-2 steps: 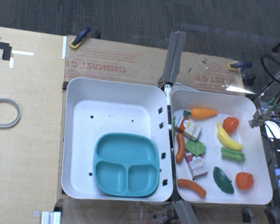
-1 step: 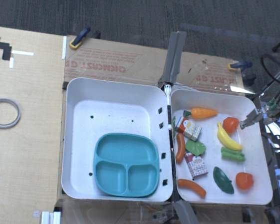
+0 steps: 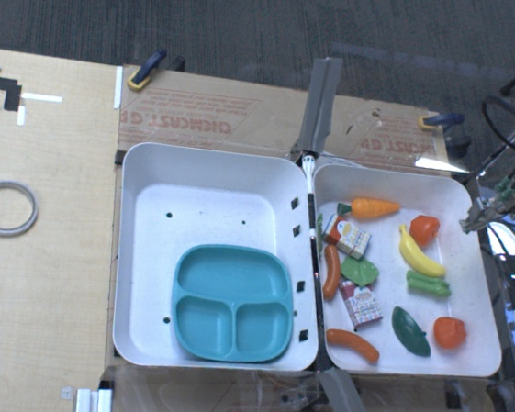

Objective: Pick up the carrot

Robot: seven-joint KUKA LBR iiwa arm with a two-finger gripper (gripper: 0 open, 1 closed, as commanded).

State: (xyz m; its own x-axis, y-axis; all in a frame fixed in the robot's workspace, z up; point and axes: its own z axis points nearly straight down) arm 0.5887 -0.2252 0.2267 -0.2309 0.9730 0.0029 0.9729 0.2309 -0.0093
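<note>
In the camera view, the carrot lies on its side at the far edge of the right bin, close to the back wall, with its thick end towards the divider and its thin tip pointing right. Nothing touches it. Just in front of it stands a small carton, and a red pepper and a banana lie to its right, apart from it.

I judge that the task is at its first step: the approach is not yet made. The gripper is at the right rim of the right bin, well apart from the carrot. The next move calls for the arm to travel left over the bin, come above the middle of the carrot, turn the jaws across its long body, and descend without pushing the carton.

The left bin holds a teal divided plate, which plays no part here.

Several things are hard to make out. The arm is cut off by the right edge and mixed with cables, so I cannot tell if the jaws are wide or narrow. The gripper itself is small and blurred.
</note>
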